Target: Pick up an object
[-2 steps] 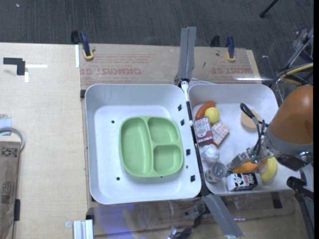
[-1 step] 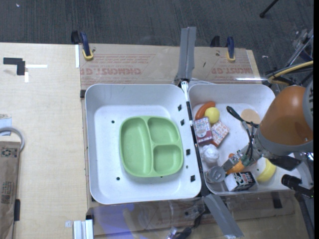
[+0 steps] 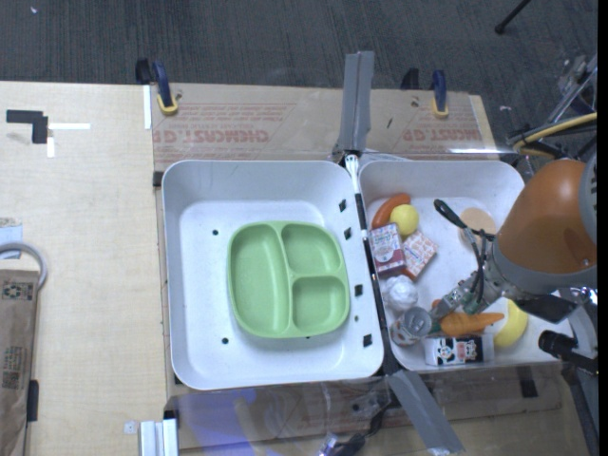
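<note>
The right bin [image 3: 494,174] holds a jumble of small objects. At its back left lie a red pepper [image 3: 389,208] and a yellow lemon [image 3: 405,218], with two red snack packets [image 3: 403,251] in front of them. A white ball [image 3: 402,293] and a grey can [image 3: 413,324] sit at the front left. An orange carrot [image 3: 470,322], a black-and-white carton [image 3: 452,351] and a yellow fruit [image 3: 513,325] lie along the front. My gripper [image 3: 465,297] hangs low in this bin, right above the carrot's left end, with the orange-banded wrist [image 3: 551,231] over the bin's right side.
The left bin [image 3: 190,283] holds a green divided plate [image 3: 288,279]. A black ladle [image 3: 451,214] and a wooden spoon [image 3: 478,222] lie at the back of the right bin. A grey divider bar [image 3: 356,103] runs between the bins. A brown paper bag [image 3: 14,350] lies far left.
</note>
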Controlling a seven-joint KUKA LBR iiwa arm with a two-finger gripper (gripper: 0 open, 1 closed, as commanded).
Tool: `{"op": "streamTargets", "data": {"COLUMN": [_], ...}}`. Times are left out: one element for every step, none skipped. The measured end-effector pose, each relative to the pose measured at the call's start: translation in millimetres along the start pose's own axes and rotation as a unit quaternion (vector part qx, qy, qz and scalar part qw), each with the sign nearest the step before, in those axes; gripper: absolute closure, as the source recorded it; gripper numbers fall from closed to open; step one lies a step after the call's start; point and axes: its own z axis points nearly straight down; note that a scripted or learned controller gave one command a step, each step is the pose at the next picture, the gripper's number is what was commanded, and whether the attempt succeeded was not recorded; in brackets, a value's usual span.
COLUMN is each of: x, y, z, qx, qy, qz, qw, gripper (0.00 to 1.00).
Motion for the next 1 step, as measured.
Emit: {"op": "streamTargets", "data": {"x": [43.6], "y": [23.0], "z": [-131.1], "qx": [0.002], "qy": [-0.001], "qz": [0.08], "qw": [0.9968], "gripper": [1.0]}}
